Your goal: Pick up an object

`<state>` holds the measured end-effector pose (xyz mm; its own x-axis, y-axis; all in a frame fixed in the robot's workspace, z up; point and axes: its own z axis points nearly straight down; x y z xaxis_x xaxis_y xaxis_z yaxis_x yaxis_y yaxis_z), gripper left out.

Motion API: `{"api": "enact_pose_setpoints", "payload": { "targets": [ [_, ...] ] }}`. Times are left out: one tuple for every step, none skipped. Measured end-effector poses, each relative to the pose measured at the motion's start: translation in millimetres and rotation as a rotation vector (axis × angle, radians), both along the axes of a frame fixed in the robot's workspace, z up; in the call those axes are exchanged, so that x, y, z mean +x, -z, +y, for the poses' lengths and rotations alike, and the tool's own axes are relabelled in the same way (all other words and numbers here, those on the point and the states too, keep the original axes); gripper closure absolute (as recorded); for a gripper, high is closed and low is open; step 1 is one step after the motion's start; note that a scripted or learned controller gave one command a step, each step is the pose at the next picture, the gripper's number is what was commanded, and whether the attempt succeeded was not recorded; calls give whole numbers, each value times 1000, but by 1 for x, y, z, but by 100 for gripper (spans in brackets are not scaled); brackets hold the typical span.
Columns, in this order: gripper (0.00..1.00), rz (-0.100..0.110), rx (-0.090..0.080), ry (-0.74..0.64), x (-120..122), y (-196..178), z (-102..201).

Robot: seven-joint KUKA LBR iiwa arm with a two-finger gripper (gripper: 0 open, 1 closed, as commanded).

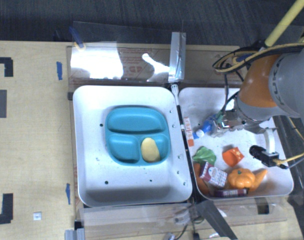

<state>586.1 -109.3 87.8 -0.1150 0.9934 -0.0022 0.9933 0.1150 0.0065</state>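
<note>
2 white bins sat side by side. In the left bin (87, 149) we saw a blue tray (137, 134) holding a yellow lemon (150, 149). The gripper (223, 123) hung over the right bin (282, 184), far of an orange pumpkin (241, 178) and orange block (232, 156); its grip state we could not tell.

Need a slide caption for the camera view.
Grey arm over right white bin of toys; yellow lemon in blue tray.
</note>
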Motion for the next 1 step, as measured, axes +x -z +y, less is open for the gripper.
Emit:
{"api": "enact_pose_setpoints", "payload": {
  "targets": [
    [100, 4, 1, 191, 76, 2, -6]
  ]
}}
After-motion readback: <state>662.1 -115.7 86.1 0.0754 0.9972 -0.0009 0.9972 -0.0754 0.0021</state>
